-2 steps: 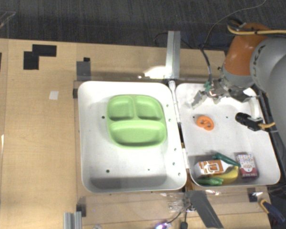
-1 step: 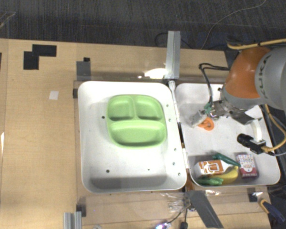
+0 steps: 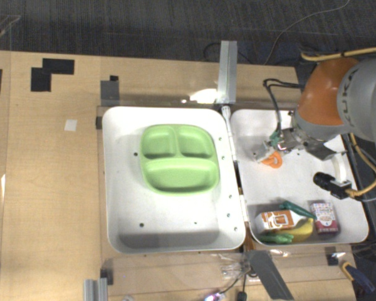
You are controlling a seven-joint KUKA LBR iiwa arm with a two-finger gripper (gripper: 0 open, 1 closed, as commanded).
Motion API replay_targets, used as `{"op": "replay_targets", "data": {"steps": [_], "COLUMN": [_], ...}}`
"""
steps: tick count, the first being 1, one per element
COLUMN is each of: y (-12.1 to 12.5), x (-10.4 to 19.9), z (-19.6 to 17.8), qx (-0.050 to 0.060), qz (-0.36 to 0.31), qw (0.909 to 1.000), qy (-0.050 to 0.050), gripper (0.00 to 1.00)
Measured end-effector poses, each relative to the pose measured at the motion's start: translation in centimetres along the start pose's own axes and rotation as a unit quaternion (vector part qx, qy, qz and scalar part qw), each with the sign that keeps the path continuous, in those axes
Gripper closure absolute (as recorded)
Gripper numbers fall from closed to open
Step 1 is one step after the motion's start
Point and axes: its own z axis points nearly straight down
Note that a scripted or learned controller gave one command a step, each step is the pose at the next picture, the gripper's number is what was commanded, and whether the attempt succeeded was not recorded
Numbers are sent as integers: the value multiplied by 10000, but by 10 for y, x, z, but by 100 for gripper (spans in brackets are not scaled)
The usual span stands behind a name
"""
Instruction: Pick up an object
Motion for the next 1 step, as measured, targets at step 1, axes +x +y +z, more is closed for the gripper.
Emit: {"op": "replay_targets", "data": {"steps": [1], "y": [56], "x": [50], "z": [-82], "qx": [74], "qz": [1235], "qw": [9923], "qy": [6], "gripper": [100]}}
